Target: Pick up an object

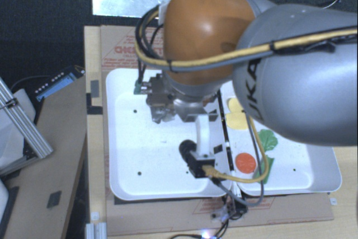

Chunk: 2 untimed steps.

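The grey arm with its orange band (207,31) reaches in from the right and hangs over the two white bins. Its gripper (163,103) sits low over the left bin (128,137), near that bin's back right part, and the wrist hides most of it. In the right bin (319,176) lie an orange round piece (245,162), a green leafy piece (268,141) and a yellow piece (238,115), partly covered by the arm. I see nothing between the gripper and the bin floor.
A brown cardboard sheet (120,47) lies under the bins. The divider between the bins (225,131) runs just right of the gripper. A metal frame (22,126) and a dark device (56,82) stand off the bench at the left.
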### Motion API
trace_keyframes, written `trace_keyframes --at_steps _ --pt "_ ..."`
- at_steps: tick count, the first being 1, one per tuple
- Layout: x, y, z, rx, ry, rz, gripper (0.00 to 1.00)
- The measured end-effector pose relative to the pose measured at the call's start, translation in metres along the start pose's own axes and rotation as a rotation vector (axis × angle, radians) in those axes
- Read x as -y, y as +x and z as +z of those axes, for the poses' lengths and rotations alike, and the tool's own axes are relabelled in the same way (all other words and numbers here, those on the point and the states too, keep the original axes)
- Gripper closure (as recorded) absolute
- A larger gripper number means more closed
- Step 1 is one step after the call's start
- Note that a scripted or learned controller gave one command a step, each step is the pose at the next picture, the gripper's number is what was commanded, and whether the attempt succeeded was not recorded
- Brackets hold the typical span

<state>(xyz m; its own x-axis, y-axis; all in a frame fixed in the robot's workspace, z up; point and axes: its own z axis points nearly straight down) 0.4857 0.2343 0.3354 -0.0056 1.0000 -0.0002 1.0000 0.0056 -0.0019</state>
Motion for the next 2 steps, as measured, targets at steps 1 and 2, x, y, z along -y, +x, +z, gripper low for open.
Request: trace_keyframes --at_steps 1,2 --pt "0.0 0.0 0.062 0.002 0.002 0.004 1.0" --pt "-0.046 -0.033 -0.053 -0.004 -0.018 0.008 1.0"
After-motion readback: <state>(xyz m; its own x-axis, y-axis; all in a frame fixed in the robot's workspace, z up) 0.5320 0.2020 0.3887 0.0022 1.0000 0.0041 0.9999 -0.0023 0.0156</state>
